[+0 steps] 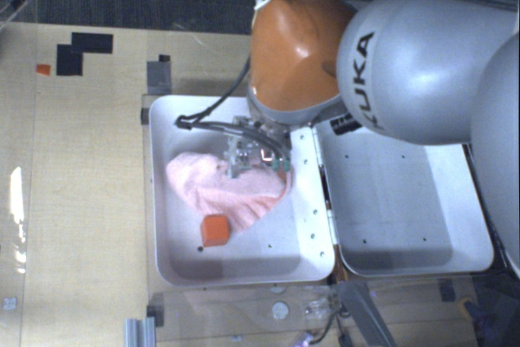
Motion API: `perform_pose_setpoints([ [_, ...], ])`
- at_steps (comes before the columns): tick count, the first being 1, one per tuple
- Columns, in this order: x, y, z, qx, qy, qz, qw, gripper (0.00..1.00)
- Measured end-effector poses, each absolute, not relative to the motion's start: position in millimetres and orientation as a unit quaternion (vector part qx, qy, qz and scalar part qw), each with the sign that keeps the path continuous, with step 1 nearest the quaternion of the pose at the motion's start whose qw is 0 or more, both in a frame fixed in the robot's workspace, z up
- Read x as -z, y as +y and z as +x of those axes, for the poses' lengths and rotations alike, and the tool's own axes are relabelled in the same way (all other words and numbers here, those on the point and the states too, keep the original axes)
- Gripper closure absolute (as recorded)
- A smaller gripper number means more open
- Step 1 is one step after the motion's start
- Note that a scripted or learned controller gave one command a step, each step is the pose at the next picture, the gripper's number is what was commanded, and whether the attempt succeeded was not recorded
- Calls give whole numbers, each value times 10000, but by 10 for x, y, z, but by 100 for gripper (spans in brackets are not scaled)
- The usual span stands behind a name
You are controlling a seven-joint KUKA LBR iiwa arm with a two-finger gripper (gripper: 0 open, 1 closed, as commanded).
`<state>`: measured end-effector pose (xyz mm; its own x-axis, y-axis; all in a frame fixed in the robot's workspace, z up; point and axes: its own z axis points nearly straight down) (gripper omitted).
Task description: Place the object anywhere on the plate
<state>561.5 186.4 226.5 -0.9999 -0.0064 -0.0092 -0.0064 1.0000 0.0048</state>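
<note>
1. Orange block (215,231): we log it in the left bin (162,199), toward the near wall, touching the lower edge of the pink cloth (223,189).
2. Gripper (244,154): we see it above the cloth's upper part, apart from the block, which lies below and slightly left in the view; we cannot tell its grip state.
3. Right bin (406,248): we note it beside the left one.

The grey arm (422,53) comes in from the right side and bends down toward the left. Its orange band (294,53) sits just above the wrist, and under it the gripper (244,158) points straight down, low.
</note>
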Motion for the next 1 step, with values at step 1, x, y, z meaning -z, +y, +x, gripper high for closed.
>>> perform_pose_setpoints([
  [1,-2268,1863,5616,-25,10000,-31,49,0],
])
